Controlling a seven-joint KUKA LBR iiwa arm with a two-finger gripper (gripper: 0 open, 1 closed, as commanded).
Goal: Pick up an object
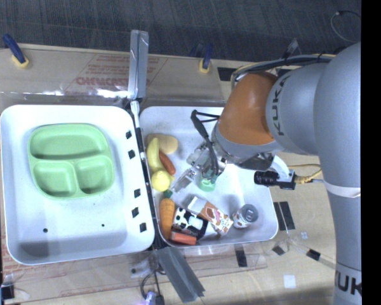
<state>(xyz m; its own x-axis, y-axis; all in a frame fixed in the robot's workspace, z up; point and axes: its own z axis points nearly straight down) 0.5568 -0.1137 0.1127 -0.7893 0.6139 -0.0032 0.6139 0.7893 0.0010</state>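
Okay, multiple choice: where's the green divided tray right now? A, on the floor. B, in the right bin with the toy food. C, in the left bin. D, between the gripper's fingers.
C: the green divided tray lies flat in the left bin, apart from the toy food in the right bin.

gripper [200,170] low in right bin [267,230] | small green object [207,183] just beside its tips | carrot [167,213], carton [216,218], can [245,216] below | green tray [70,159] far left

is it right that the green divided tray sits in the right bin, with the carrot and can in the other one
Not quite. The camera view shows the green divided tray in the left bin; the carrot and can lie in the right bin.
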